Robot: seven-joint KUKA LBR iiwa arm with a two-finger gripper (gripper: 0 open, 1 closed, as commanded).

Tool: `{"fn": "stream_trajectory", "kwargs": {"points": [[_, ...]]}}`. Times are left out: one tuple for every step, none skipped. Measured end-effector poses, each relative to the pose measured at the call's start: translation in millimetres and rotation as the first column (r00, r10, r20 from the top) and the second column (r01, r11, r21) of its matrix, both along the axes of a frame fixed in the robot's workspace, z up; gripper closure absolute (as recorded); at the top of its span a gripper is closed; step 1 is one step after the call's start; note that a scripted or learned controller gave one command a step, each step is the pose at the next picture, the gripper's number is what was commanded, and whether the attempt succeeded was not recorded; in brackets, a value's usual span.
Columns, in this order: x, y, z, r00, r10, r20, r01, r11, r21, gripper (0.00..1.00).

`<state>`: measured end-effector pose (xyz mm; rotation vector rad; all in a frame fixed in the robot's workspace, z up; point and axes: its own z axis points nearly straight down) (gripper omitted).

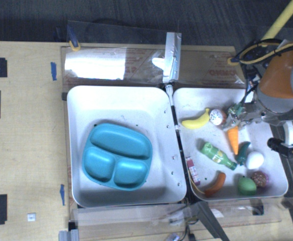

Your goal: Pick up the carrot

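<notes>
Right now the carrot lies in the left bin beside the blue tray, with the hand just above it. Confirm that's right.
Not quite. The camera view shows the carrot in the right bin, among the other toy foods; the blue tray sits alone in the left bin. The hand is just above the carrot.

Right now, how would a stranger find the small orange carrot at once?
Look in the right white bin, in its upper half, just below the gripper. The small orange carrot lies there, pointing down toward the green bottle. It is the only tapered plain-orange piece.
</notes>
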<state>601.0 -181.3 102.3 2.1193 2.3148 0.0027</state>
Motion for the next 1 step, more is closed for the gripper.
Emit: {"fn": "stream_trajectory", "kwargs": {"points": [[33.9, 55.9, 92.1, 1.0, -0.006, 0.006, 0.006, 1.0, 0.001, 1.0]]}}
